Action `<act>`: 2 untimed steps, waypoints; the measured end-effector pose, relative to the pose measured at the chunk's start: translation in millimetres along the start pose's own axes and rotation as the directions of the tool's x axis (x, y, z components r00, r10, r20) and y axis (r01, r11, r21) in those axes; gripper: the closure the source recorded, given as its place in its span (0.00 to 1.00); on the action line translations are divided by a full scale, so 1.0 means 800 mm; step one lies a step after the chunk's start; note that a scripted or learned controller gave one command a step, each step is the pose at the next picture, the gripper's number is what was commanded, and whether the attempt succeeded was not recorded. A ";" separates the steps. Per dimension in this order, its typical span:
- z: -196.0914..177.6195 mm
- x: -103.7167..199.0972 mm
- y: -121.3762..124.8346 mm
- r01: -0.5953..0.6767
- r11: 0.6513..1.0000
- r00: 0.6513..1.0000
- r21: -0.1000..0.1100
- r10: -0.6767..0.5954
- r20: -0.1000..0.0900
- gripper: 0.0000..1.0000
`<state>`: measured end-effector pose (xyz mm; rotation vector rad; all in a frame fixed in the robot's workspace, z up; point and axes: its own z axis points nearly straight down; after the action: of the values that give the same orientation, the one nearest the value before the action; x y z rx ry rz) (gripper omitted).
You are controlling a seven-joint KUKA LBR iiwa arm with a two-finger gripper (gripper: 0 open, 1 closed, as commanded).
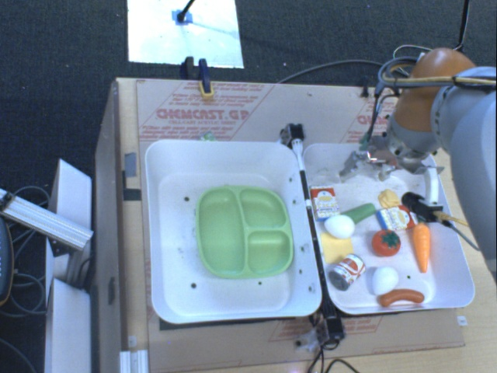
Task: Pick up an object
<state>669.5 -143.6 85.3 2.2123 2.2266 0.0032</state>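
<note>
My gripper point(366, 167) hovers over the bare far end of the right bin point(454, 298), open with nothing between its fingers. The toy foods lie nearer the front of that bin. Closest to the gripper are a red-and-white carton point(324, 202), a green cucumber point(359, 211) and a yellow-and-blue packet point(394, 217). Further forward are a white egg point(339, 226), a tomato point(386, 242), a carrot point(421, 246), a yellow cheese wedge point(335, 248), a small can point(347, 269), a second egg point(384, 279) and a sausage point(401, 297).
The left bin point(167, 169) holds a green compartment plate point(243, 231). A black divider rail point(307, 208) runs between the two bins. The grey arm point(466, 123) comes in over the right bin's far right corner.
</note>
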 end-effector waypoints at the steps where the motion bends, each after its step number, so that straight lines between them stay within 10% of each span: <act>1: 0.001 0.010 0.000 -0.001 1.000 1.000 0.001 0.001 0.000 0.00; 2: 0.000 -0.003 0.000 -0.005 1.000 1.000 0.000 0.005 0.001 0.00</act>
<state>669.2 -146.3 85.4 2.2175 2.2207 0.0018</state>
